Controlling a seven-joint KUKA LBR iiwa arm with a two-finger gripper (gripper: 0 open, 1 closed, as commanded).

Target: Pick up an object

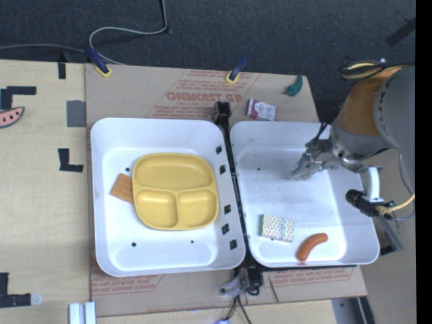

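A sheet of brown cardboard [202, 96] with red printing is covering the bench, and two shallow white bins are sitting on it side by side, with dark carpet beyond the far edge. A small red-and-white packet [260, 109] is lying on the cardboard just behind the bins, and two yellow-and-blue clamps [236, 71] are gripping the sheet's far edge. In the left bin [115, 248] a yellow divided plate [177, 190] is lying flat, with a tan cracker [122, 188] tucked against its left side. I am reaching into the right bin [351, 252] from the right, my gripper [309, 164] hanging low over its bare upper floor; whether my jaws are spread or pressed together I cannot tell. Well apart from me, near the front wall, a patterned sponge [277, 227] and an orange sausage [312, 246] are lying close together.
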